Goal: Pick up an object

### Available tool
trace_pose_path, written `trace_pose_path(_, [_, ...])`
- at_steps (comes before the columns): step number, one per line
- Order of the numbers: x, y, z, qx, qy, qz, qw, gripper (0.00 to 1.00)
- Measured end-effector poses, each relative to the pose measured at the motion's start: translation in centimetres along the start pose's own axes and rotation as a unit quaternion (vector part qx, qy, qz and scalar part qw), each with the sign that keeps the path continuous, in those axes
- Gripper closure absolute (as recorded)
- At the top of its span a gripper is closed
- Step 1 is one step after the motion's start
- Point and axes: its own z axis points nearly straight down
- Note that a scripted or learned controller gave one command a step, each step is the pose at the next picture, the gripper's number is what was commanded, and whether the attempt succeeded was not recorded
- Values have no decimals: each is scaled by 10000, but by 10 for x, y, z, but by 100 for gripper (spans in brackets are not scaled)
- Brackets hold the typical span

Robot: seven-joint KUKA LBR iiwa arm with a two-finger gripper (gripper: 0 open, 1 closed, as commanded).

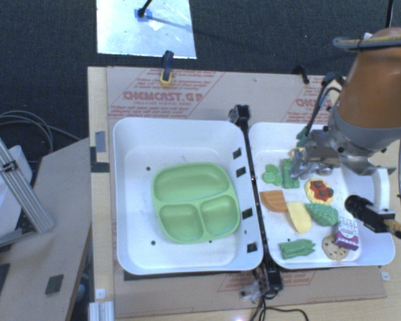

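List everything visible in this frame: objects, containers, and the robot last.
Left bin: 1, white, left side of bench.
Right bin: 1, white, right side of bench.
Divided tray: 1, light green, in left bin.
Toy food pieces: several, in right bin, among them a green piece by the gripper, orange wedge, yellow piece, pizza-like disc, bumpy green piece, green pod, cookie, purple carton.
Clamp: 1, yellow and black, bench's far edge.
Arm: 1, grey and orange, from the right.
Gripper: 1, low over right bin.
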Motion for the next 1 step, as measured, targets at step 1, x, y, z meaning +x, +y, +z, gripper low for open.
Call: trace_pose_path(1, [54,-12,-236,-178,17,-42,9998,100])
